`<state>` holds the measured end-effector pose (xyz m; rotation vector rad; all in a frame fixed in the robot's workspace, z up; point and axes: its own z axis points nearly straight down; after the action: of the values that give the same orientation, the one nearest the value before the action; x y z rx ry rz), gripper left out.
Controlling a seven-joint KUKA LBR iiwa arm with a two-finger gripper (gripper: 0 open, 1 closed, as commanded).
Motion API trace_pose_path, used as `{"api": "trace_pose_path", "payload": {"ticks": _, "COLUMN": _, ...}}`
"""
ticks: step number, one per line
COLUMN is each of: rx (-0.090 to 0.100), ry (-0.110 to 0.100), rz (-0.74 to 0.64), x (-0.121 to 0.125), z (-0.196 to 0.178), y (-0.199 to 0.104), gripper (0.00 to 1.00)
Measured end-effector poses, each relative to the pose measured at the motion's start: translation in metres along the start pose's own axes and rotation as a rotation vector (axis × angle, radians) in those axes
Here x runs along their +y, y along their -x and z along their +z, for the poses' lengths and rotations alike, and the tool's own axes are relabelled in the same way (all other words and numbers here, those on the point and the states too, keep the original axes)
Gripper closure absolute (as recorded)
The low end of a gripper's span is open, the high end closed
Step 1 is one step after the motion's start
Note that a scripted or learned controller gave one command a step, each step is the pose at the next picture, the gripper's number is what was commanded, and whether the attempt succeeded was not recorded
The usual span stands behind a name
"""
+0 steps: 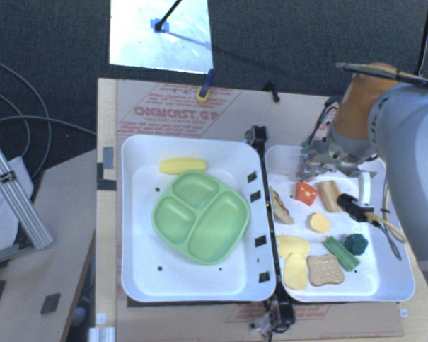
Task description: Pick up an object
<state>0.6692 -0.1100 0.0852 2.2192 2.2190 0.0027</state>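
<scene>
— so where's the two-finger gripper [315, 166]?
— low at the back of the right shallow white bin [397, 280], just above a small red toy piece [306, 193]. whether it's open or closed, i cannot tell.
— and the left white bin [136, 199]?
— a green sectioned plastic plate [201, 216], with a yellow toy corn cob [183, 165] behind it.

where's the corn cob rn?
The corn cob lies in the left bin, near its far edge, just beyond the green divided plate.
</scene>
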Motion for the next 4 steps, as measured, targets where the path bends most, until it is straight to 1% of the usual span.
{"api": "trace_pose_path", "payload": {"ticks": 1, "rx": 0.003, "ry": 0.007, "rz": -0.011, "x": 0.002, "z": -0.107, "y": -0.082, "gripper": 1.0}}
{"api": "trace_pose_path", "payload": {"ticks": 2, "rx": 0.003, "ry": -0.001, "rz": -0.008, "x": 0.0, "z": -0.109, "y": -0.133, "gripper": 1.0}}
{"api": "trace_pose_path", "payload": {"ticks": 3, "rx": 0.002, "ry": -0.002, "rz": -0.007, "x": 0.0, "z": -0.1, "y": -0.173, "gripper": 1.0}}
{"api": "trace_pose_path", "payload": {"ticks": 4, "rx": 0.003, "ry": -0.001, "rz": -0.007, "x": 0.0, "z": -0.1, "y": -0.209, "gripper": 1.0}}
